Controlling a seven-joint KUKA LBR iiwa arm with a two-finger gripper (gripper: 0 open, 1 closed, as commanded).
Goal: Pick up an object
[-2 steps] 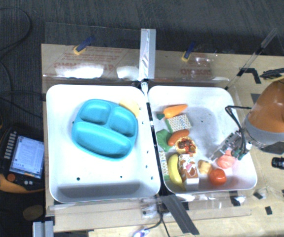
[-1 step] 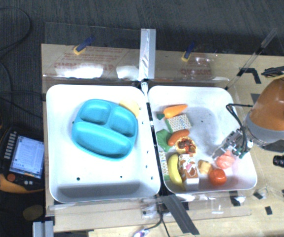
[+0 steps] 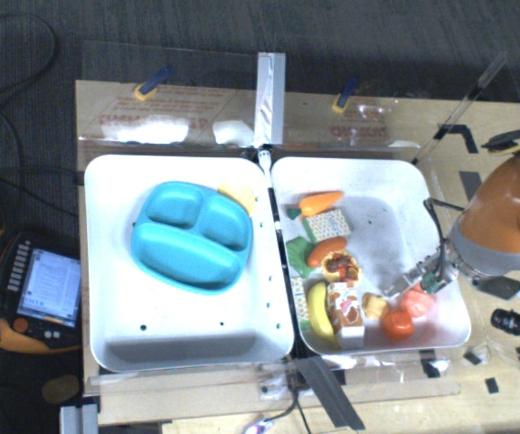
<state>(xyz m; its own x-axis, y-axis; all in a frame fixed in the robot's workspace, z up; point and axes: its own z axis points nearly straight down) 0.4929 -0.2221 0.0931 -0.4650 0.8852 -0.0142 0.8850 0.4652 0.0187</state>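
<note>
The gripper (image 3: 415, 281) sits low in the lower right of the frame, inside the right white plastic bin (image 3: 402, 172). Whether its fingers are apart or together cannot be told. A pale red rounded object (image 3: 417, 302) lies just below the gripper tip, with a red tomato-shaped toy (image 3: 398, 324) beside it. Left of these lie a yellow plastic banana (image 3: 318, 308), a white printed box (image 3: 344, 313), and an orange carrot-shaped toy (image 3: 321, 202) higher up. The left white plastic bin (image 3: 106, 333) holds a blue divided tray (image 3: 192, 234).
</note>
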